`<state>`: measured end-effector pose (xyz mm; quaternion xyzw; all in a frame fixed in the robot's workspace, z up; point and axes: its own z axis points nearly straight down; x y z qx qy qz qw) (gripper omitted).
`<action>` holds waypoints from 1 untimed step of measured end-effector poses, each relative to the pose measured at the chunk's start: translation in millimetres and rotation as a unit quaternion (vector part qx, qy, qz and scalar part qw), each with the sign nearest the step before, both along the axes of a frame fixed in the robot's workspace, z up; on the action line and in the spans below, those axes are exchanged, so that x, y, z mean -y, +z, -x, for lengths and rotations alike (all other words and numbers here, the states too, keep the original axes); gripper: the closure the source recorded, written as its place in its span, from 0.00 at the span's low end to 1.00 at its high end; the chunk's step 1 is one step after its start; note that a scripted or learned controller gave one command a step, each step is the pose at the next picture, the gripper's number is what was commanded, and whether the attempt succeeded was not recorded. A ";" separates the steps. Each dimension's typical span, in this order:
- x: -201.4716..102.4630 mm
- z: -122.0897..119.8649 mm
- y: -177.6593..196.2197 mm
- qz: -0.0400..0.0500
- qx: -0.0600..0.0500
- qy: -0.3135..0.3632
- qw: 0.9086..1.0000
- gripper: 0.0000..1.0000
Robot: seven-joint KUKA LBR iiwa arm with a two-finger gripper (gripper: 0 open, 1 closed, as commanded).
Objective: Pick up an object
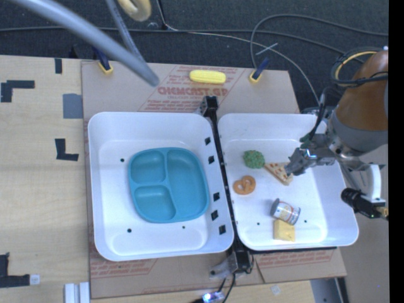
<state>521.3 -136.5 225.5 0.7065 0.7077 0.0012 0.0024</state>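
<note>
While my hand [297, 165] sits low in the right white bin [334, 232], touching the tan pizza-slice toy wedge [278, 171], I cannot tell whether it grips. I would centre over the wedge, clear of the green broccoli toy [254, 159], before lifting.

The plate [168, 185] sits in the left bin [101, 169]; broccoli [254, 159], pretzel [244, 185], can [285, 211] lie in the right bin [334, 229]
</note>
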 end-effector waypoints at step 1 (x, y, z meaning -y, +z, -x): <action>-0.2 -0.7 19.3 -0.001 -0.002 0.000 1.000 1.00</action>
